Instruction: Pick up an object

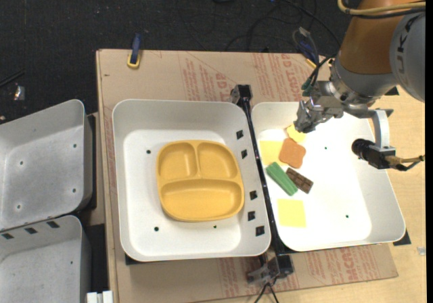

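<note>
1. Over the right bin (379,220), near its back-left corner, the gripper (306,121) hangs low above a small yellow piece (295,134); how far apart its two prongs stand cannot be made out from this angle, and nothing can be seen held between them.
2. Just below that yellow piece lie the other candidates in a tight cluster: an orange block (292,153), a green stick (280,178) touching a brown bar (300,180), a pale yellow square (270,152) beside the divider, and a second yellow square (291,213) nearer the front.
3. Risk, as I judge it: the pieces are flat and crowded, so a closing grip could slide over the top of the yellow piece, or nudge the orange block and shift the pile instead of lifting anything.
4. Another risk: the target sits close to the bin's wall and the divider, leaving little room on that side for a clean descent.
5. Outward from the tool, the wrist points steeply down and slightly left, and the grey arm with its orange band (379,24) reaches in from the upper right.
6. The left bin (135,227) holds a yellow divided plate (200,180), well apart from the work.
</note>
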Action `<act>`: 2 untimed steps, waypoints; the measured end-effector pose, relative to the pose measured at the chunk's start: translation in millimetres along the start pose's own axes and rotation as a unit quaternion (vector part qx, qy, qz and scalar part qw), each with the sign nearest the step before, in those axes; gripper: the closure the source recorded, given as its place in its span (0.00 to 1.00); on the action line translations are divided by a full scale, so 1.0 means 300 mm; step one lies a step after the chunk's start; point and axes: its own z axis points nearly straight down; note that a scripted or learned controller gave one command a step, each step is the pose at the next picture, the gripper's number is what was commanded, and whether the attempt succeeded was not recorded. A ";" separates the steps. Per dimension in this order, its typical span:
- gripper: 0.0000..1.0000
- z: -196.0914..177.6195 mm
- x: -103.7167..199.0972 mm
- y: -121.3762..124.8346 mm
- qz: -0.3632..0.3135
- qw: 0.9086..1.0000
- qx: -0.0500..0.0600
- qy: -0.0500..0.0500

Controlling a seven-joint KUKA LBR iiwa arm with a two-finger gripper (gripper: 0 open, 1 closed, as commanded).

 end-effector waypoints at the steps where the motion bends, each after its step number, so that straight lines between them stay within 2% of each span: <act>1: 1.00 0.045 0.185 -0.060 -0.001 1.000 0.001 0.001; 2: 1.00 0.026 0.369 -0.073 -0.001 1.000 -0.001 0.000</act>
